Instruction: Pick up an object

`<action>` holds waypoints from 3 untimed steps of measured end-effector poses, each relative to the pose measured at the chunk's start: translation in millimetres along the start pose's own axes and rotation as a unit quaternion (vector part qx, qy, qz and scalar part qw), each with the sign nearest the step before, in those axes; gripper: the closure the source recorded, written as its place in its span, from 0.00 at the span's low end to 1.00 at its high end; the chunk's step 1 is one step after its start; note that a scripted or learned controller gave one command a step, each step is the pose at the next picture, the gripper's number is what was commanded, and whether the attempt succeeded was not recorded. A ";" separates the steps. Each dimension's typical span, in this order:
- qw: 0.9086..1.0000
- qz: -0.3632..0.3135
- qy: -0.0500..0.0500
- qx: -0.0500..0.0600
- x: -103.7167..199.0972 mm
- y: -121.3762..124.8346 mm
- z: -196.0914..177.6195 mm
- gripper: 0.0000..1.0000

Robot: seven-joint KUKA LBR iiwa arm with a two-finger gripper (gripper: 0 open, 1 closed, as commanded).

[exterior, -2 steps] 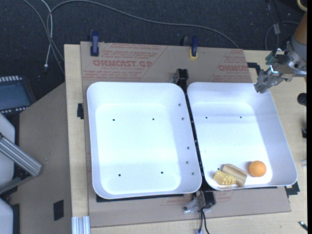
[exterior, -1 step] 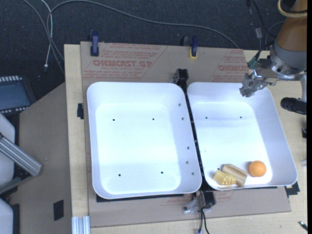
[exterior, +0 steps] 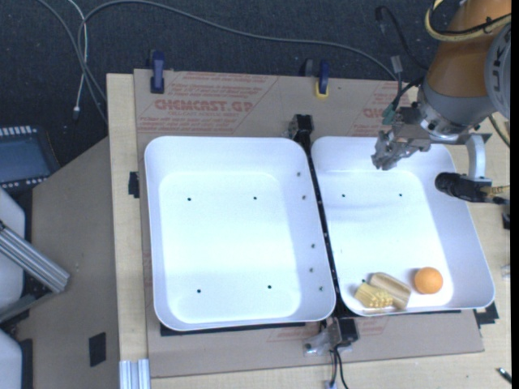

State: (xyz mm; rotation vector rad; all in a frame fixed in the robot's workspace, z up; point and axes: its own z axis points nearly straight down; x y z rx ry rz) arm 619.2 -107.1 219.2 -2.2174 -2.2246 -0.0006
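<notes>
In the right bin (exterior: 454, 241), near its front edge, lie an orange ball (exterior: 428, 280), a tan bread-like piece (exterior: 391, 285) and a yellow corn-like piece (exterior: 375, 297) side by side. My gripper (exterior: 388, 157) hangs over the far end of the right bin, well away from these objects. Nothing shows between its fingers.
The left bin (exterior: 162, 217) sits beside the right one on a brown board (exterior: 211, 100). Blue clamps (exterior: 156, 69) hold the board's far edge. A black fixture (exterior: 464, 186) sticks in at the right bin's right rim. Cables run across the dark floor behind.
</notes>
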 end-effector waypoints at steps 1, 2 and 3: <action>1.000 -0.001 0.000 0.000 60.7 -13.9 -0.2 1.00; 1.000 0.000 0.000 0.000 108.3 -26.9 -12.5 1.00; 1.000 0.000 0.000 0.000 156.6 -39.9 -2.1 1.00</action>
